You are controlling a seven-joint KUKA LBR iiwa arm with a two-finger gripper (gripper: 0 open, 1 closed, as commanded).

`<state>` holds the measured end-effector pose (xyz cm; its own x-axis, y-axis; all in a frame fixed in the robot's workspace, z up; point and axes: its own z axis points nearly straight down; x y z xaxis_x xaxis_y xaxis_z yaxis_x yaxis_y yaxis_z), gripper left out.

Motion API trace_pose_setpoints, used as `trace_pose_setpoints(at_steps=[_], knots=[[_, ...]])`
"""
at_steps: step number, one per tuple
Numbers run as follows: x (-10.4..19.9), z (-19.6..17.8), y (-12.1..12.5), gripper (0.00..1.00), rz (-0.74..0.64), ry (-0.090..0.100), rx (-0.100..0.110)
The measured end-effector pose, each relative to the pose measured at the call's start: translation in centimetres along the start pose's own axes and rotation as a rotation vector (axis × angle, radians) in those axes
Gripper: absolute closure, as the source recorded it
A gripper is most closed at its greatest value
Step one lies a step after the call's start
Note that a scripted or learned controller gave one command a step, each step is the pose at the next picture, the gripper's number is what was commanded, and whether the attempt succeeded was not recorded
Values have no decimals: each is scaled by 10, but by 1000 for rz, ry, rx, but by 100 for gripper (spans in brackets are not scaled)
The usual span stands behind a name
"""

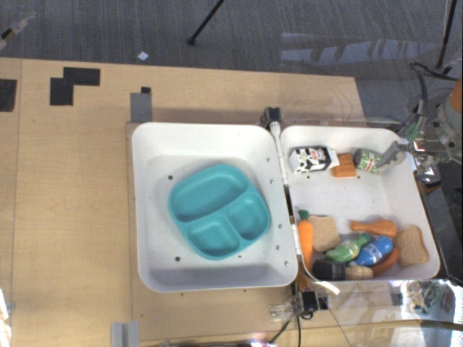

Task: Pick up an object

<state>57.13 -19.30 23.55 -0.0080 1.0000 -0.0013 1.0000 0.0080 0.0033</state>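
The object nearest the gripper [402,150] was a green can [367,160], lying on its side at the far right of the right bin [427,215]. The gripper was placed at that bin's far right corner, just beside the can. Whether it was spread or pressed together could not be told, and contact with the can could not be confirmed. No object was seen lifted, so the pick was judged not yet done; seating, closing and raising were all left.

Items were counted as follows:

- White bins: two, side by side.
- Left bin [145,215]: one teal divided plate [217,212], three compartments.
- Right bin, far row: three items — one black-and-white carton [309,159], one orange block [345,168], one green can.
- Right bin, near heap: about nine toy foods, closely packed, among them one carrot [306,241] and two bread slices [325,231]. The exact count was obscured by overlap.
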Motion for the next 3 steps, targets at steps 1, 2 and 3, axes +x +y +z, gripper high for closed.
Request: trace_pose_setpoints(at_steps=[1,2,3], knots=[[32,144,53,0,32,2,-3],[31,130,55,100,25,0,-8],[31,131,55,0,25,0,-8]])
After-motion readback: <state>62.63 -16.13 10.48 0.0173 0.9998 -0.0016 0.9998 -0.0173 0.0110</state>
